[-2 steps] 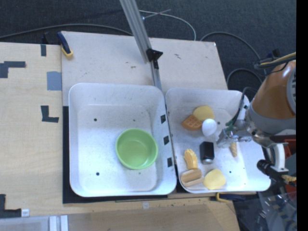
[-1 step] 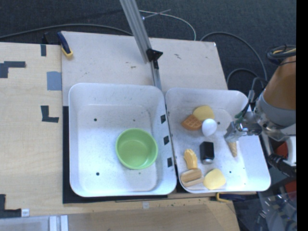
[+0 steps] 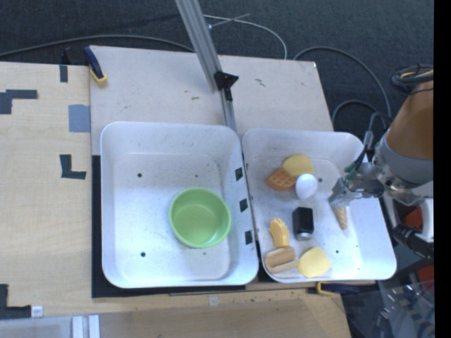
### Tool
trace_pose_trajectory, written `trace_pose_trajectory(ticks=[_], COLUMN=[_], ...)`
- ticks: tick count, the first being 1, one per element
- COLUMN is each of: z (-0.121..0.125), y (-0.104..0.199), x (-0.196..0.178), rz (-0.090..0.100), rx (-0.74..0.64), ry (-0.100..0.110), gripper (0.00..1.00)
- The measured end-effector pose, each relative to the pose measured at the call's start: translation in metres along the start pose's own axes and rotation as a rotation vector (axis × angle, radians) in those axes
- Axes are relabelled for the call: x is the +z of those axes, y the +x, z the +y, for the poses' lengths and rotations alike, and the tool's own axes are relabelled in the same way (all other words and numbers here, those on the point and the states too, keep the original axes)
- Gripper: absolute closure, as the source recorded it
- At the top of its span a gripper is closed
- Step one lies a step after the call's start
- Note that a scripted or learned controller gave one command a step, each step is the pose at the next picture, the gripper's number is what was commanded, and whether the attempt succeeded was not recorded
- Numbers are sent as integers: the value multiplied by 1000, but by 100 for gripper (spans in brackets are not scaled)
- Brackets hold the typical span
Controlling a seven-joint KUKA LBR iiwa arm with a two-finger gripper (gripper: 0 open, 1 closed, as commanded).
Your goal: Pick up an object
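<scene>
The gripper (image 3: 342, 197) hangs low over the right side of the right bin (image 3: 373, 248), its tip just above a small tan cone-shaped piece (image 3: 342, 217); how wide it stands I cannot tell, and nothing is visibly held. Behind it the grey wrist rises to the orange band (image 3: 416, 122) at the frame's right, so the arm leans in over the bin's right wall.

Left of the gripper lie a white egg-like ball (image 3: 306, 186), a yellow lump (image 3: 298, 165) and a brown waffle piece (image 3: 280, 181), close together. Below them sit a black block (image 3: 303, 221), a small yellow figure (image 3: 279, 232), a bread roll (image 3: 280, 259) and another yellow lump (image 3: 314, 262).

The left bin (image 3: 120, 189) holds a green bowl (image 3: 200, 217), upright. Both bins rest on a pale board over a wooden bench (image 3: 35, 189), with dark carpet and cables (image 3: 246, 30) beyond. A metal pole (image 3: 201, 30) slants down to the bins' shared edge.
</scene>
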State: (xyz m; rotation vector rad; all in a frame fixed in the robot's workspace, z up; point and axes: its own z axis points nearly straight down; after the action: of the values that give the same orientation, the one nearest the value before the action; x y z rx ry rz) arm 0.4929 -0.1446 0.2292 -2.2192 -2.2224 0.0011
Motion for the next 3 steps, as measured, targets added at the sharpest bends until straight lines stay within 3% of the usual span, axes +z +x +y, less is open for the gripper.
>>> trace_pose_trajectory(ticks=[1,3], z=[10,2], y=[58,163], x=[3,-12], rz=[2,2], rx=[-6,-6], ry=[1,1], gripper=[100,100])
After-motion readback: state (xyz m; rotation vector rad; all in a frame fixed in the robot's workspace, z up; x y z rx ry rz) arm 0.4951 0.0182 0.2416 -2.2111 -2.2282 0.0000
